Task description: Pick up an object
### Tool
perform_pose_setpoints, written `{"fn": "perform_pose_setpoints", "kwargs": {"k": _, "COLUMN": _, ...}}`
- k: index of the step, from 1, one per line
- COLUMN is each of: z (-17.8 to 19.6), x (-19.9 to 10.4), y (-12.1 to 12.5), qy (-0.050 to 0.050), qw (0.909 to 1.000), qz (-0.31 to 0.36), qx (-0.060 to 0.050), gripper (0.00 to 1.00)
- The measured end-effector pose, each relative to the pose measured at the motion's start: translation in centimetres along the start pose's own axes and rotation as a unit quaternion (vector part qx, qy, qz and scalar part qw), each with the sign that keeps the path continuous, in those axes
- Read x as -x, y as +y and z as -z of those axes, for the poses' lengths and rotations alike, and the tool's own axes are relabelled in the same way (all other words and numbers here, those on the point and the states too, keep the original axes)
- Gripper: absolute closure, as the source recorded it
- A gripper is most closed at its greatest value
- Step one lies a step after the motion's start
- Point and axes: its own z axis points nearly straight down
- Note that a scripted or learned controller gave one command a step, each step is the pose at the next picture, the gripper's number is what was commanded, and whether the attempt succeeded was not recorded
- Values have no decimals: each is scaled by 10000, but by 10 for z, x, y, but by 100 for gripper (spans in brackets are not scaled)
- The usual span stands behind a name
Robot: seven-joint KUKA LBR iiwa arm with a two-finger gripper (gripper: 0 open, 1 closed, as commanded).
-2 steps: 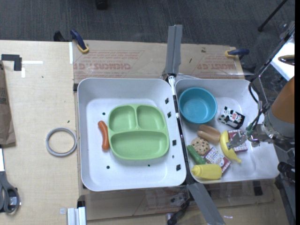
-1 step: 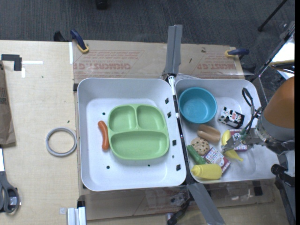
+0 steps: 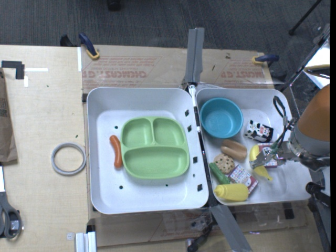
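We see the two-finger metal claw (image 3: 261, 160), fingers spread, directly over the small yellow banana-shaped toy (image 3: 261, 170) in the right white bin (image 3: 294, 193).

Overhead, slanting down on bins (image 3: 94, 156)

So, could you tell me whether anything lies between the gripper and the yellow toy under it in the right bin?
Nothing visible does. The gripper sits low in the right bin, right at the yellow toy. Close beside them lie a pink packet and a hot dog bun, neither in between.
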Motion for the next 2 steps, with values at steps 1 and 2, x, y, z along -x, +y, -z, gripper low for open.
{"fn": "perform_pose_setpoints", "kwargs": {"k": 1, "z": 107, "x": -62, "y": 77, "qy": -15, "qw": 9866, "qz": -1633, "qx": -9, "gripper": 100}}
{"fn": "perform_pose_setpoints", "kwargs": {"k": 2, "z": 164, "x": -44, "y": 79, "qy": -15, "qw": 9925, "qz": -1225, "qx": -7, "gripper": 100}}
